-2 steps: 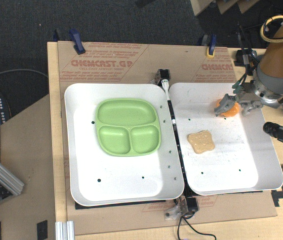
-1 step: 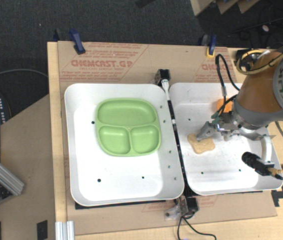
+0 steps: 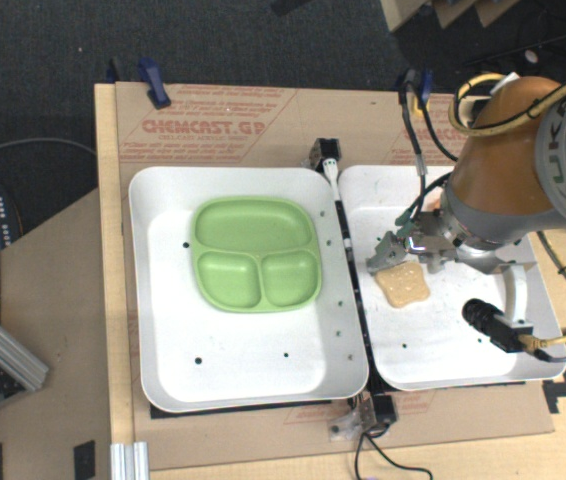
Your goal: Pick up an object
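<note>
the pincer (image 3: pixel 388 255) is hanging low in the right bin (image 3: pixel 433 363), and i cannot tell its state. a tan toast-like piece (image 3: pixel 403 288) is lying just below it, touching or nearly so.

Cardboard sheet (image 3: pixel 213 118) under bins: red print "CHEMCAST"; smaller lines illegible.

One fixed camera looks down aslant on both bins (image 3: pixel 153 298).
</note>
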{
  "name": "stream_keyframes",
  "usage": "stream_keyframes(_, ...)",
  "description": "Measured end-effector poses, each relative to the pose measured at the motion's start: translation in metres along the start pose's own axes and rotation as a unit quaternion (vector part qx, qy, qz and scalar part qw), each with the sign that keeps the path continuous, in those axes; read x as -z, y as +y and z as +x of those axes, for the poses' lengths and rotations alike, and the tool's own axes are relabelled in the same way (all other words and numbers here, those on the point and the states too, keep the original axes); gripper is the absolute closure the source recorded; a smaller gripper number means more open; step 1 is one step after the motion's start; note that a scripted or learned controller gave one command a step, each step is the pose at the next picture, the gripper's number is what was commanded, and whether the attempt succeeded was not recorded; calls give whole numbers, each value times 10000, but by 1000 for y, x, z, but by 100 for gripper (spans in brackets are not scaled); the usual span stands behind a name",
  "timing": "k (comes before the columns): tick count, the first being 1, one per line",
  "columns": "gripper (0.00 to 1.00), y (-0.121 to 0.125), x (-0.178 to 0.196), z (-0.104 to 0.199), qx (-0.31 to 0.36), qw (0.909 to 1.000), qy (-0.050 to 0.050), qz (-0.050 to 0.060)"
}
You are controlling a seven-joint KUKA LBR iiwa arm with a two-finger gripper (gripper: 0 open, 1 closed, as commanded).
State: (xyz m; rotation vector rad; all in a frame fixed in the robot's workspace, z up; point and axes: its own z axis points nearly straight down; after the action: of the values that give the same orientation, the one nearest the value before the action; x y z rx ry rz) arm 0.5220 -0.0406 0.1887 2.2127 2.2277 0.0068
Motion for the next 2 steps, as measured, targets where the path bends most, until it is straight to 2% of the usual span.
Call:
stream_keyframes(1, 0, -31, 83, 6, -26, 10000, -8, -6)
stream_keyframes(2, 0, -41, 314, 11, -24, 10000, -10, -89)
